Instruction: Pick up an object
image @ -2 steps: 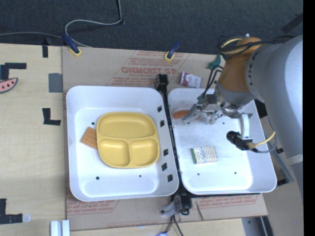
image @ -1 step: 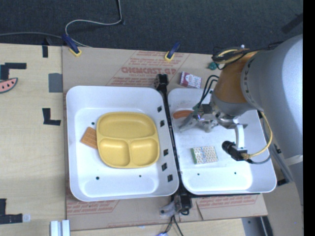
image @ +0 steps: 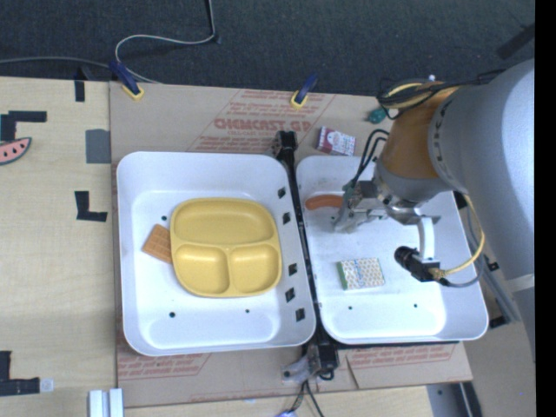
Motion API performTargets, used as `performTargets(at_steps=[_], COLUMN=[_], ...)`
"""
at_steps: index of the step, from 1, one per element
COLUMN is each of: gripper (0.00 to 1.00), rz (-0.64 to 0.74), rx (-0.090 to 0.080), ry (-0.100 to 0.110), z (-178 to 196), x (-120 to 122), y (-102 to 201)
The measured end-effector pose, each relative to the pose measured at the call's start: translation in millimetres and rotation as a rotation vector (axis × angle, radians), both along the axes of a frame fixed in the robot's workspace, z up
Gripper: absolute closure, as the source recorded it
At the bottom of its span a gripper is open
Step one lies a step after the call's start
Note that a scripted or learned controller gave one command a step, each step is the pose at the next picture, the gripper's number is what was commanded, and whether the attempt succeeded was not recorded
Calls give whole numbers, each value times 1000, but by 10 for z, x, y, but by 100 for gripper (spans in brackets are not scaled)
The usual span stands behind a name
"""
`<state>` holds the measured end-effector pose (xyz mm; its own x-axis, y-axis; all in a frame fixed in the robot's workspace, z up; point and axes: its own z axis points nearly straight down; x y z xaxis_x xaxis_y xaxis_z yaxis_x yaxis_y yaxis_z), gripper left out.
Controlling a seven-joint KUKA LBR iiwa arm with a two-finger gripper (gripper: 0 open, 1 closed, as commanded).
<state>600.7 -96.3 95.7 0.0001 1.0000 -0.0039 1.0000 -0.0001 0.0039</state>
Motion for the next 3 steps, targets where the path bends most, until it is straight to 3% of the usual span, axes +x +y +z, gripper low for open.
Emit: performTargets(at_steps=[1,2,3], gripper=[0,100,0], rz=[0,0,0], rx=[0,1,1], ry=[0,1,1], z=[-1,91,90], x=[-1,-2,-3], y=[0,4,4])
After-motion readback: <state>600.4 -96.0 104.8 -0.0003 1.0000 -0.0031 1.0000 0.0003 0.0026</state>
